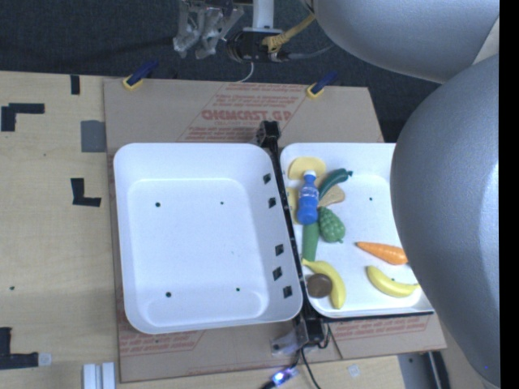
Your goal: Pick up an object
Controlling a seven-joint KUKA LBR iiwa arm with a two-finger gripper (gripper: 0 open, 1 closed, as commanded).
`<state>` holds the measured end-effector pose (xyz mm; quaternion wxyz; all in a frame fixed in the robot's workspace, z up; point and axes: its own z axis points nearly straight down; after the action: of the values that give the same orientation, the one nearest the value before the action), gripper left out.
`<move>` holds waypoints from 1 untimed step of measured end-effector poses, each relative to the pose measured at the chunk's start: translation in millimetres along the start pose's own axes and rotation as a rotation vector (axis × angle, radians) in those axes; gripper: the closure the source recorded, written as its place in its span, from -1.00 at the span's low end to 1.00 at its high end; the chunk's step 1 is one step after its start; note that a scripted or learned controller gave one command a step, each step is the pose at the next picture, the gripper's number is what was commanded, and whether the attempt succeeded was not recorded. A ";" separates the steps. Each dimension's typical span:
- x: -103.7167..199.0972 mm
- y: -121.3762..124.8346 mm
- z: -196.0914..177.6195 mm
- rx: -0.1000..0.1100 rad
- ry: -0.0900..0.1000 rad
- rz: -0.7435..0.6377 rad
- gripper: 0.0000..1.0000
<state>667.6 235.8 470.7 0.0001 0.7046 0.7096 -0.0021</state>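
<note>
The right bin (369,191) holds several toy items along its left side. A blue bottle (308,201) lies over a yellow piece (302,168), with a dark green vegetable (335,177) beside them. Below sit a bumpy green fruit (331,225) and a green stick (310,243). An orange carrot (381,252), two bananas (328,279) (391,282) and a brown round piece (318,284) lie near the front. My gripper (199,40) hangs at the top of the camera view, beyond the bench's far edge, well away from both bins.
The left bin (195,233) sits beside the right one on a cardboard sheet (235,116). A black divider with clips (277,217) runs between the bins. The grey arm body (454,185) covers the right bin's right part.
</note>
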 end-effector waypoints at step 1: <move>-5.3 -11.5 150.1 0.015 -0.004 0.007 1.00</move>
<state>655.7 229.9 320.6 -0.0039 0.7070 0.7071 -0.0088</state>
